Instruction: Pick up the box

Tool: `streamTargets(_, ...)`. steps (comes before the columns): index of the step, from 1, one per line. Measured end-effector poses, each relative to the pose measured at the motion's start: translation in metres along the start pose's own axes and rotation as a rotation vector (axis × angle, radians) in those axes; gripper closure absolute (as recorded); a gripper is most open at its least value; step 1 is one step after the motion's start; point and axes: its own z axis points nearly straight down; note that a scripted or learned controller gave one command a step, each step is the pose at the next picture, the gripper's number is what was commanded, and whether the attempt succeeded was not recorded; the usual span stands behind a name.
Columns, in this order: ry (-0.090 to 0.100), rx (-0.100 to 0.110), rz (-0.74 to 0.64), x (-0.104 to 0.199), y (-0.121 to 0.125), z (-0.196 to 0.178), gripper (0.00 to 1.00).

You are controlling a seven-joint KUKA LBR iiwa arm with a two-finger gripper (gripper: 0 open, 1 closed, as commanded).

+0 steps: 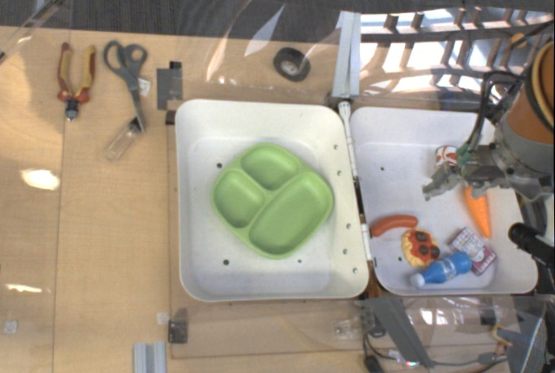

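Observation:
The box (473, 248) is small, white and maroon, and lies near the front right of the right bin (390, 137), beside a blue bottle (442, 270). My gripper (451, 176) hangs over the middle right of that bin, behind and a little left of the box and apart from it. An orange carrot (479, 212) lies between the gripper and the box. Nothing shows between the gripper's tips.
A sausage (393, 225), a pizza-slice toy (418, 247) and a red-and-white item (446, 156) also lie in the right bin. The left bin (199, 258) holds a green divided plate (273, 199). Pliers (74, 78), scissors (128, 72) and a tape roll (291, 62) rest on the bench.

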Motion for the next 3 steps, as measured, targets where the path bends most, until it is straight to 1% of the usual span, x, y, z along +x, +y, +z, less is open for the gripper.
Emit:
streamTargets(1, -0.002, -0.002, -0.025, -0.046, 0.072, -0.035, 0.0)
streamTargets(2, -0.001, 0.0, -0.08, -0.066, -0.002, 0.014, 0.0)
streamTargets(3, -0.001, 0.0, -0.132, -0.066, -0.031, 0.112, 0.0)
